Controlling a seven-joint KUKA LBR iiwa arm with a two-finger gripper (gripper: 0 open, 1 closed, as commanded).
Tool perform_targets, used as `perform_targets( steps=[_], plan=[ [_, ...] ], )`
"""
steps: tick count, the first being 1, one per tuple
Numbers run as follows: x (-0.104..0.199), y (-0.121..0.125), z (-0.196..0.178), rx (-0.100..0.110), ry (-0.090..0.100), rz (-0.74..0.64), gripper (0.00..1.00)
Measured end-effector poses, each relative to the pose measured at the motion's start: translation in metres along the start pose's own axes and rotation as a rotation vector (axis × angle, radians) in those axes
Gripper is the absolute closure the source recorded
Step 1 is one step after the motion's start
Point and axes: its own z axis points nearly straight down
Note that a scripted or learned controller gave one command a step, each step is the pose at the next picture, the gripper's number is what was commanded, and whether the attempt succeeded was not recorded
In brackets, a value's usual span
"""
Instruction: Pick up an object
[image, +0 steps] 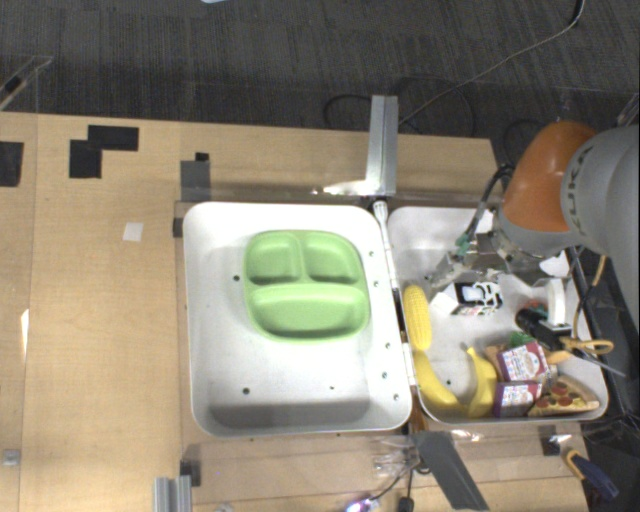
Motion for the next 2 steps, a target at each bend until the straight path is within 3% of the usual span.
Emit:
perform_targets(
  steps=[1,2],
  plan=[
    [-0.008,-0.039,-0.001,-0.004,0.000,-0.082,0.00],
    [-0.013,-0.057,-0.035,0.005,0.001,0.011,0.00]
  ],
)
